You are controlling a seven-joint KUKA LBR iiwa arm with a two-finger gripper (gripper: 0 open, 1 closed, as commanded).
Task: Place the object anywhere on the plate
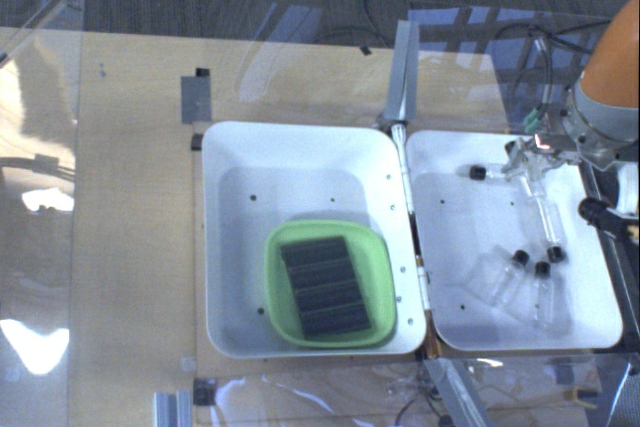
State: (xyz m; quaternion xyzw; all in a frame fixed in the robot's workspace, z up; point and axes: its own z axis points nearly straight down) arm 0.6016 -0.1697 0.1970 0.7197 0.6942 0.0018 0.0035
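Right by the hand point(527, 151), whose grip state can't be told, clear vials point(545, 215) w/ black caps lie scattered in the right bin point(600, 330), nearest just below it. Farther left, past the divider, the green plate point(278, 260) sits in the left bin point(225, 215), carrying a dark ridged block point(325, 287).

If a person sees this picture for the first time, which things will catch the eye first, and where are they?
The green plate stands out most: it sits in the left white bin, toward its near edge, with a dark ridged block lying on it. In the right white bin, several clear vials with black caps lie scattered and are hard to see against the white. The grey arm with its orange band reaches in over that bin's far right corner.
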